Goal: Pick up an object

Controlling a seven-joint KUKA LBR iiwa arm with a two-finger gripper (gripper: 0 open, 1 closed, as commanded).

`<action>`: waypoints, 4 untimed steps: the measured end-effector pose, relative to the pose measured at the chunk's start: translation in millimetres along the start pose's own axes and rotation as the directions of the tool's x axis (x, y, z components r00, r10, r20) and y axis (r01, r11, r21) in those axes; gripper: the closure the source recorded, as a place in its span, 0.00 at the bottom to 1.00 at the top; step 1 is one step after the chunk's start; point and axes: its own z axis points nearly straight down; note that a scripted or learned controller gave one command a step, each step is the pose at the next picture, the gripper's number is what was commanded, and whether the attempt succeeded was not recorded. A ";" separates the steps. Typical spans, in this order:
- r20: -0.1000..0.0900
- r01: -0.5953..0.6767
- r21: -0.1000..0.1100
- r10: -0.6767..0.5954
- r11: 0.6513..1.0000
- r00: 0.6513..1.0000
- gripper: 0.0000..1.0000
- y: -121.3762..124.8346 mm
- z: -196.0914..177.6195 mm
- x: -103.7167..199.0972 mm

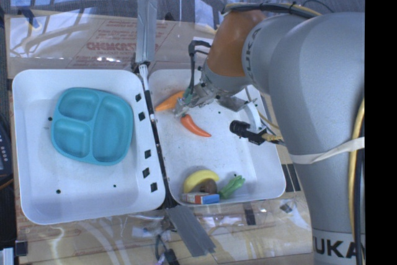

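My gripper (187, 102) hangs low over the right bin (260, 174), near its far left corner. Its tip sits between two orange carrots. One carrot (167, 102) lies to its left by the bin wall. The other carrot (196, 126) lies just below the tip, slanting down to the right. Nothing shows held between the fingers. At the bin's near side lie a yellow banana (199, 180), a green pepper-like piece (232, 185) and a small red and blue box (200, 198).
The left bin (31, 183) holds a blue divided plate (93, 125). A grey divider (154, 139) with black clips runs between the two bins. The arm's big grey body covers the right side of the view.
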 end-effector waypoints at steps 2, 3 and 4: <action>0.002 0.132 -0.001 -0.132 0.991 0.991 0.00 -29.2 8.9 -0.1; 0.003 -0.169 -0.005 0.169 0.986 0.986 0.00 -0.3 7.4 -44.8; 0.002 -0.400 -0.005 0.400 0.917 0.917 0.00 6.6 -18.0 -47.6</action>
